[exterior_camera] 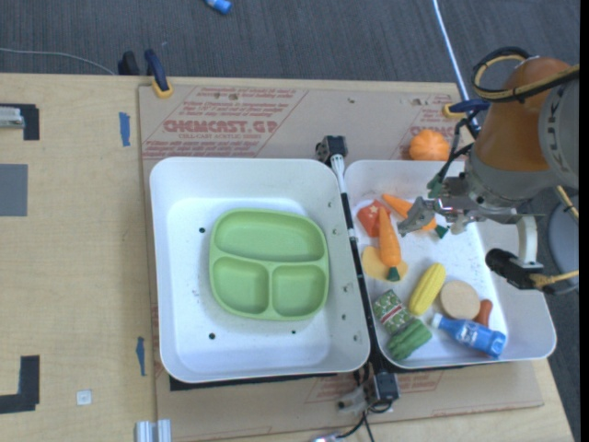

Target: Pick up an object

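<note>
carrot (389, 239) lies just left of the claw (421, 217).

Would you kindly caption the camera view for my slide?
Gripper poised over right bin of toy food, near a carrot; green divided plate in left bin.

A pale green divided plate (269, 264) lies in a white bin (175, 247); the corn (426, 288) is yellow.
</note>
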`<move>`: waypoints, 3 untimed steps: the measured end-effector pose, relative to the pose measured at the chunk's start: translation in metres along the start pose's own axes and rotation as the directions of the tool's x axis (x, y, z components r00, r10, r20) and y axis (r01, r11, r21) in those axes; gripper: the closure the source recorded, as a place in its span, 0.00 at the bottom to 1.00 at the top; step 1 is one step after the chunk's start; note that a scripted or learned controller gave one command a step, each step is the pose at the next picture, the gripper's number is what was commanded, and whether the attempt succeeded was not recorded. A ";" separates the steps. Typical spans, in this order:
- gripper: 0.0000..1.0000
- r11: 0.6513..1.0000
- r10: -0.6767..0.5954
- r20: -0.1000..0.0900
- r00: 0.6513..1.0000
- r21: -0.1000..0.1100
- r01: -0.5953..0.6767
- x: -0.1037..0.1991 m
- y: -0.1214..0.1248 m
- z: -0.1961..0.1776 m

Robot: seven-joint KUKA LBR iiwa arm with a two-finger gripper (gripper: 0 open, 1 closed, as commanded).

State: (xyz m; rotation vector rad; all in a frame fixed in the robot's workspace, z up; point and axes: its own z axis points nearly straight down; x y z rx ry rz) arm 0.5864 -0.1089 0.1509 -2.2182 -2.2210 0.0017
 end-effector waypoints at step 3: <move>1.00 1.000 0.000 0.001 1.000 -0.003 0.000 -0.017 0.081 -0.044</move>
